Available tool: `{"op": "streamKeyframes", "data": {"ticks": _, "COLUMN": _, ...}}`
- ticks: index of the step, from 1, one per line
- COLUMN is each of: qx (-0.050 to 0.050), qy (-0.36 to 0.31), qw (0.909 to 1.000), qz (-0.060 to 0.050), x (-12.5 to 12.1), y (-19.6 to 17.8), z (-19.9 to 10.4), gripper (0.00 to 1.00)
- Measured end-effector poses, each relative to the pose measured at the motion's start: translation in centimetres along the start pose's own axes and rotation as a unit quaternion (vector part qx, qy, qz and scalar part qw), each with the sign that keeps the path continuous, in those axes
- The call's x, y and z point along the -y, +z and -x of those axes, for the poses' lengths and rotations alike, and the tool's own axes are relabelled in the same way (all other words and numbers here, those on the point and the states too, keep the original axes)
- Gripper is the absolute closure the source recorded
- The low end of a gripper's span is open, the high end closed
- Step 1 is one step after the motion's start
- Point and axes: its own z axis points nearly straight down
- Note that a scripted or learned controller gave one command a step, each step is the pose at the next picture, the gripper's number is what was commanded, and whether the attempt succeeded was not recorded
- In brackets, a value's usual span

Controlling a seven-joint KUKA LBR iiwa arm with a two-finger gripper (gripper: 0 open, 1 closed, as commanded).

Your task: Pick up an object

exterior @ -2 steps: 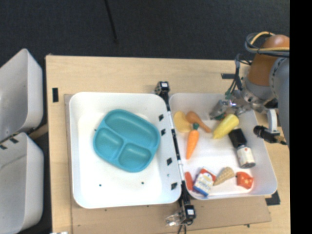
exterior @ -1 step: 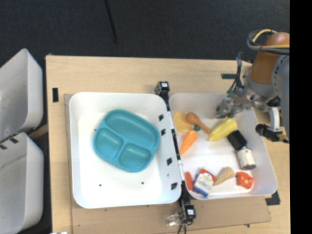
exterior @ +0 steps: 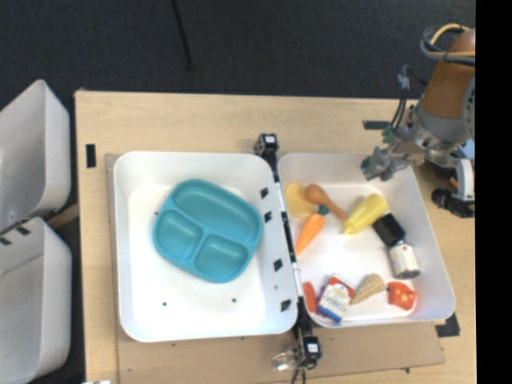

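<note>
The right bin (exterior: 424, 214) holds several toy items: an orange carrot (exterior: 310, 230), a yellow bottle (exterior: 366, 213), a tan drumstick (exterior: 324, 199) on a yellow piece (exterior: 294, 201), a black block (exterior: 388, 229), a small can (exterior: 404, 259), a red-and-white box (exterior: 334, 298), an ice-cream cone (exterior: 368, 288) and a red strawberry (exterior: 402, 295). My gripper (exterior: 378, 166) hangs over the bin's far right corner, above and behind the yellow bottle, with nothing visibly held.
The left bin (exterior: 132, 294) holds a blue divided plate (exterior: 208, 230). A divider with black clips (exterior: 280, 238) separates the two bins. The arm (exterior: 444, 94) enters from the right. White chairs (exterior: 28, 182) stand at the left.
</note>
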Motion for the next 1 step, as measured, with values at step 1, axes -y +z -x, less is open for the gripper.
{"op": "streamKeyframes", "data": {"ticks": 1, "qx": 0.000, "qy": -0.001, "qw": 1.0000, "qz": 0.001, "x": -0.66, "y": -5.33, "z": -0.75, "gripper": 1.00}}
